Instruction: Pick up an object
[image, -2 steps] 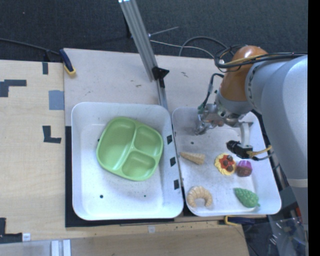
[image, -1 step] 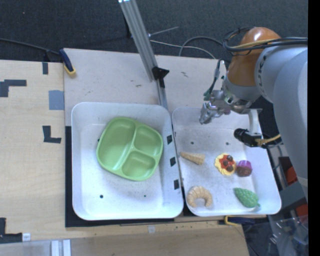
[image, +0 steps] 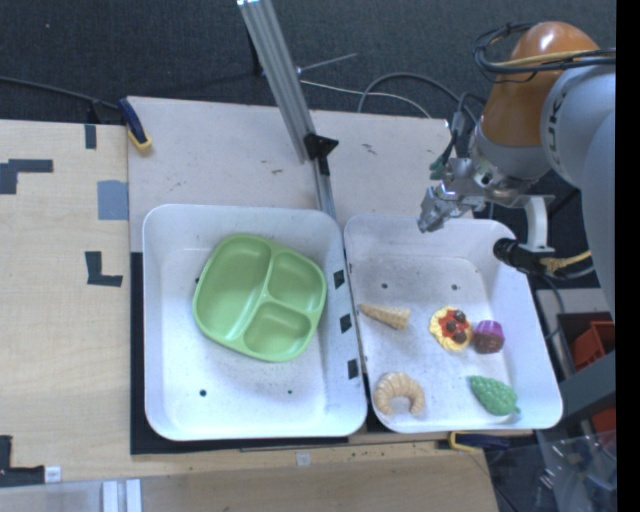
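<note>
The pale wooden desk (image: 60, 300) carries a lighter board and, on it, two shallow white bins side by side. In the left bin (image: 160, 330) lies a green divided plate (image: 260, 297), tilted a little, with three compartments. A grey metal rail (image: 290, 95) slants down from the top to the seam between the bins. In the right bin (image: 520, 300) the small things sit toward the near side: a cone-shaped pastry (image: 386, 316), a croissant (image: 400, 394) below it, then a yellow tart (image: 451, 328) topped with dark berries, a purple piece (image: 488, 337) touching it, and a green leafy piece (image: 494, 394) near the corner. My arm (image: 560, 90) reaches in from the right, orange band uppermost, wrist bent downward. My jaws (image: 437, 215) hang over the far rim of the right bin, well apart from every object; whether they stand apart or together I cannot tell.
</note>
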